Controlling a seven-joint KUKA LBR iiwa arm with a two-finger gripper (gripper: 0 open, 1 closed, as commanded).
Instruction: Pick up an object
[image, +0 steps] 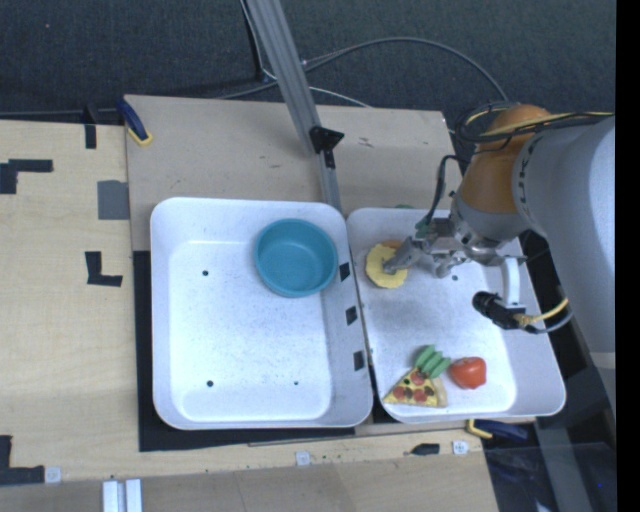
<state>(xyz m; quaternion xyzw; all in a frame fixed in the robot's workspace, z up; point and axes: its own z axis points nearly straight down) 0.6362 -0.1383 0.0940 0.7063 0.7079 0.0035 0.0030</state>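
The big grey arm (560, 190) with its orange band is reaching into the right bin (530, 400). Its gripper (400, 262) is sitting low at the top end of that bin, right at the round yellow thing (383, 268). A dark finger (398, 260) is lying across the edge of the yellow thing and touching it, but how wide the gripper is standing is too hard to see from here — and it is not clear that it has hold of anything.

The yellow thing is lying flat on the bin floor, close to the wall between the two bins. Far from it, down at the bottom end of the same bin, three toy foods are huddling together: a pizza slice (415, 389), a green piece (431, 360) just above it, and a red tomato (468, 372) beside them.

In the left bin (200, 390), a blue bowl (295, 256) is sitting upright near the top — across the wall from the yellow thing.
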